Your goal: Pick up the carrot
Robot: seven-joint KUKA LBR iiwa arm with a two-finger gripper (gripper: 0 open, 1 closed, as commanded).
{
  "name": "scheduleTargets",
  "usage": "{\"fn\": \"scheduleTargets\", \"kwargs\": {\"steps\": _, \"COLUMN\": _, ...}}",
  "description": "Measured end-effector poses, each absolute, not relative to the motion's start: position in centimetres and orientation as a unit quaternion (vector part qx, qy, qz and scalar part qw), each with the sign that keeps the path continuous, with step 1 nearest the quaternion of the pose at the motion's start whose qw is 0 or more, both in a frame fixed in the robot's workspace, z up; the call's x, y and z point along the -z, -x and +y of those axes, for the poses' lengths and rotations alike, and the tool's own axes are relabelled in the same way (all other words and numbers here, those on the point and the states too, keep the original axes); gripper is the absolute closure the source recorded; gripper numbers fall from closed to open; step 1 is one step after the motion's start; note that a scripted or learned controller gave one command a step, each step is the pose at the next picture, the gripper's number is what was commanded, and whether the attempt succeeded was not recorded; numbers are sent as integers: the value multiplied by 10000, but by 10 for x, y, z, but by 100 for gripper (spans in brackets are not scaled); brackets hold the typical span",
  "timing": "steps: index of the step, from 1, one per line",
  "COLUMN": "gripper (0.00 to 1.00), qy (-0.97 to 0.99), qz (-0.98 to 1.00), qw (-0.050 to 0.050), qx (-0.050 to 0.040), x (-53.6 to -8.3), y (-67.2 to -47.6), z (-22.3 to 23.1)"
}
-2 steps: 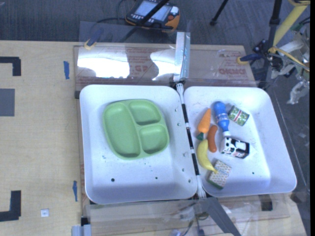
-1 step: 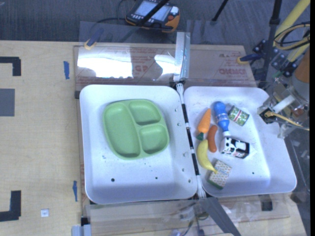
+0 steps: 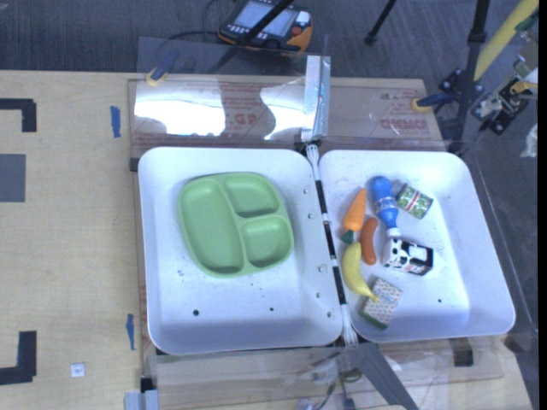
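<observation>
On my screen the two white bins sat side by side on the bench, and all the loose items were in the right bin point(image 3: 479, 254). The carrot point(image 3: 355, 211) lay in that bin's left part, close to the wall shared with the left bin point(image 3: 162, 254). It ran roughly top to bottom in the view, with what looked like a green stub at its lower end. Just beside it on the right lay a shorter, redder orange piece point(image 3: 368, 241), the two about touching; I could not make out what that piece was. Below them a yellow banana point(image 3: 355, 272) curved down toward a small patterned box point(image 3: 381, 302) near the bin's front edge. To the upper right of the carrot a blue bottle point(image 3: 383, 197) lay tilted, near the carrot's top end, and a small green can point(image 3: 415, 202) rested just beyond it. A black-and-white object point(image 3: 408, 257) sat to the right of the reddish piece. In the left bin was a green divided plate point(image 3: 205, 229) with three compartments. As for the gripper, I could not tell from this feed whether it was spread or pressed together, and nothing was touching the carrot.
</observation>
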State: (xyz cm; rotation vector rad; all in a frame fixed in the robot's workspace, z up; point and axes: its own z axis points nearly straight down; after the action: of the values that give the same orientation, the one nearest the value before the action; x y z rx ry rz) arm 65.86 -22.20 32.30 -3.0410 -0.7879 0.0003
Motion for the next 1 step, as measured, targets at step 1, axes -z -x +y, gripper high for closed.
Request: {"fn": "scheduleTargets", "kwargs": {"steps": 1, "gripper": 0, "qy": 9831, "qz": -1833, "qw": 12, "qx": -13, "x": -219, "y": -622, "z": -222}}
